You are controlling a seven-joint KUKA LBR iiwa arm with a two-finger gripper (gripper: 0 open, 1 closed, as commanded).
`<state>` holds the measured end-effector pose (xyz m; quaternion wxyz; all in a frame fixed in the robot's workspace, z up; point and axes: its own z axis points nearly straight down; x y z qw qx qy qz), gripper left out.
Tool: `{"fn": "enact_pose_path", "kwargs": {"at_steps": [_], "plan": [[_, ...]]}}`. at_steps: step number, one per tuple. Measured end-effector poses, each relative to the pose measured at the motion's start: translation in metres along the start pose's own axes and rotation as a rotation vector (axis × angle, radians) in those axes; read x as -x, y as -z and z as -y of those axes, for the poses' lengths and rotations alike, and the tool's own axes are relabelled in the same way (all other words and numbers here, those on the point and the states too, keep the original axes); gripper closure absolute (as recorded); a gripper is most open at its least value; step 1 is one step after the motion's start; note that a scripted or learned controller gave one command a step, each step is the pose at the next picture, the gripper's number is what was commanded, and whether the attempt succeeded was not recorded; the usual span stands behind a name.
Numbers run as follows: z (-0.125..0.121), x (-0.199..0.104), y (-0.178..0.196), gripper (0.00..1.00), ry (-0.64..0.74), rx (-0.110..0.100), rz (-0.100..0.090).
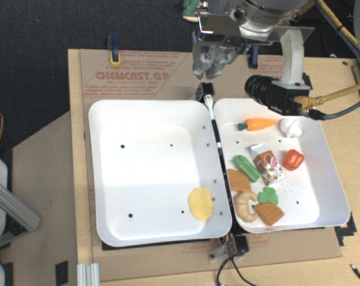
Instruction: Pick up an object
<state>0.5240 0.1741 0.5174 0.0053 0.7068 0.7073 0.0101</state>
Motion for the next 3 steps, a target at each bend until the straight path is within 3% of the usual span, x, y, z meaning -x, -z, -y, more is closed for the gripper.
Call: {"fn": "enact_pose_path", "kwargs": {"at_steps": [1, 2, 3], "plan": [[0.051, -0.053, -0.103, 1.0, 0.007, -0.035, 0.01], [0.047, 0.004, -0.1, 1.0, -0.006, -0.025, 0.009], [0.046, 0.015, -0.068, 1.0, -0.002, -0.017, 0.005]]}}
